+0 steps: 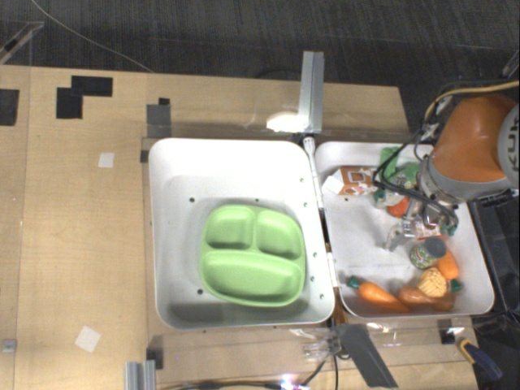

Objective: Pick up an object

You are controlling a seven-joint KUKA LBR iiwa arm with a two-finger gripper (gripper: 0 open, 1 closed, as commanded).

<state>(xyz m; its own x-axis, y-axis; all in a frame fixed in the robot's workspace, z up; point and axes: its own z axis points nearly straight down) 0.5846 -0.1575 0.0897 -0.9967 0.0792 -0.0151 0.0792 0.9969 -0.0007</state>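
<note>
The gripper (413, 232) hangs low in the right bin (357, 218), above a cluster of toy food: a round dark can (424, 256), a carrot (375, 292) along the near wall, a yellow corn-like piece (432, 282). Whether it grasps anything I cannot tell. A good pick, I think, means dropping straight over 1 item, clear of its neighbours. The left bin (175, 218) holds a green divided tray (252, 254). Both bins sit on a pale wooden bench (73, 242), dark carpet (203, 15) behind.
</note>
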